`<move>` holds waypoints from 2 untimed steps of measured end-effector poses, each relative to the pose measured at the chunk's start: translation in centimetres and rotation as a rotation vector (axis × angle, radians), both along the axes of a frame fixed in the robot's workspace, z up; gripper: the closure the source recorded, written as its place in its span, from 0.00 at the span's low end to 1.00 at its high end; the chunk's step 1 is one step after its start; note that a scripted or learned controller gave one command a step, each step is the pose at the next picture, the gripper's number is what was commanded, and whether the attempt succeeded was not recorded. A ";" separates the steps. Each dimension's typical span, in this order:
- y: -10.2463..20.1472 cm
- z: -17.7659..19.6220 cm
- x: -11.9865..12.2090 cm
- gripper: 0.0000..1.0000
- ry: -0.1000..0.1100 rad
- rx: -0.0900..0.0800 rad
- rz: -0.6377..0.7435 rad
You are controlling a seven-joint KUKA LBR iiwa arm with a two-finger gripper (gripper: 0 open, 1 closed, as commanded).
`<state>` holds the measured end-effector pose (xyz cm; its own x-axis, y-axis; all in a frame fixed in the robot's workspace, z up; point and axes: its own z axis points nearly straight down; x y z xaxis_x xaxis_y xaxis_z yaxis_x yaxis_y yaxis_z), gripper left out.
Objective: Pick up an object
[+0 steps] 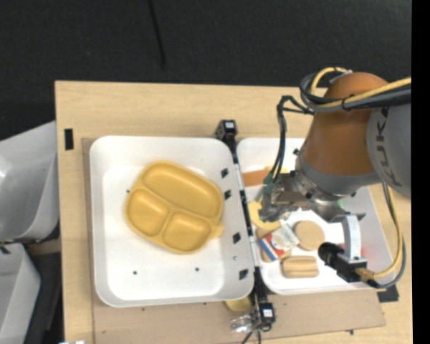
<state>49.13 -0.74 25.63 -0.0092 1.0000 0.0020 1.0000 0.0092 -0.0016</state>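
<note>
Two bins on my bench: the left bin [115, 278] has a yellow tray [174, 206], and the gripper [272, 205] is down in the right bin [376, 264] over a clutter of small items like the tan block [299, 266] and round disc [309, 233]. Can't tell its grip state. Looks like the grab step; next it needs a clean lift.

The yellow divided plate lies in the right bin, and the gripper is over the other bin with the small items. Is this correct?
Not quite. The camera view shows the yellow divided plate in the left bin; the gripper is over the right bin with the small items.
</note>
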 end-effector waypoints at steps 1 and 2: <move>5.7 13.8 0.1 1.00 -0.011 -0.001 -0.001; 7.8 16.2 0.0 1.00 0.001 -0.005 -0.005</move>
<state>49.15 7.03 41.87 -0.0044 1.0000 -0.0028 1.0000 0.0044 -0.0024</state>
